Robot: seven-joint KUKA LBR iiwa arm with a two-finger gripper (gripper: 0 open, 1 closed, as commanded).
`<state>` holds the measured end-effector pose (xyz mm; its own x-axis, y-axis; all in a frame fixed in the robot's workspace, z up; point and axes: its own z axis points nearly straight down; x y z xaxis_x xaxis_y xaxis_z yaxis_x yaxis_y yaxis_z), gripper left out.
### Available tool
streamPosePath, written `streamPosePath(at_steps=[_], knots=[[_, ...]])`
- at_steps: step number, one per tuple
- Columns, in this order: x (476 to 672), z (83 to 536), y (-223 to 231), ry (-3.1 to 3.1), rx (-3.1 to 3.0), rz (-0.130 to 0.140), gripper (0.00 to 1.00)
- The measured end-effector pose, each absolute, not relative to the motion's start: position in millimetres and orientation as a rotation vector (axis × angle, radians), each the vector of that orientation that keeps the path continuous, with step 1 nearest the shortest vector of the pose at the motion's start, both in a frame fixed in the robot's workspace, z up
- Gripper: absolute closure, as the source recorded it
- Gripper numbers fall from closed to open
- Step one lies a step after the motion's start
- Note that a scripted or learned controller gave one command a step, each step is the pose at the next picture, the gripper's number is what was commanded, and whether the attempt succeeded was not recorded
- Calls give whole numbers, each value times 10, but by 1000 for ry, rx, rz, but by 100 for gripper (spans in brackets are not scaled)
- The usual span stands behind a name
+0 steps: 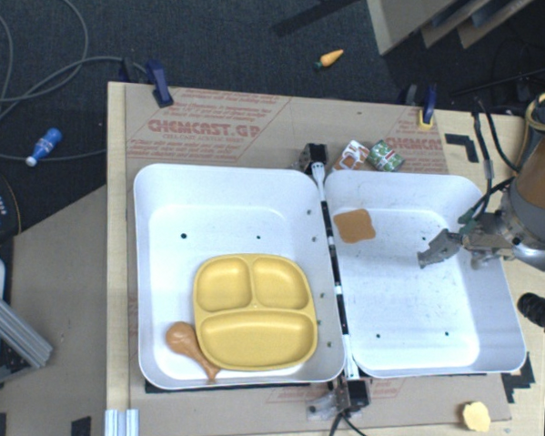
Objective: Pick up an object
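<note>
Lying nearest the camera, a small yellow lump (475,415) sits on the tabletop (259,121) outside the bins, off the right bin's near corner. In the left shallow white plastic bin (164,207) rests a yellow three-compartment plastic plate (254,310), and a tan drumstick-shaped toy (190,345) lies touching its near-left edge. Further back, the right shallow white plastic bin (448,354) holds a flat brown square piece (354,225) near its far-left corner, close to the divide between the bins. The pincer (432,255) hangs over the middle of that right bin, to the right of the brown piece and apart from it; nothing shows between its fingers, and whether they stand wide or narrow cannot be told from this view. Beyond the bins, small crumpled packets (370,156) sit on the tabletop. Judging from this, the pick is not yet made: the approach, closing and lift all remain.
</note>
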<state>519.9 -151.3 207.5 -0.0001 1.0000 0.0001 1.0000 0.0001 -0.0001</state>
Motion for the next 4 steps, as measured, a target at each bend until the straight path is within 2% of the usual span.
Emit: streamPosePath(at_steps=[1,2,4], knots=[[5684,1419,-1000,-2224,-2210,2,0],[6695,815,-902,-2230,-2219,-5,0],[6476,849,-959,-2219,-2221,3,0]])
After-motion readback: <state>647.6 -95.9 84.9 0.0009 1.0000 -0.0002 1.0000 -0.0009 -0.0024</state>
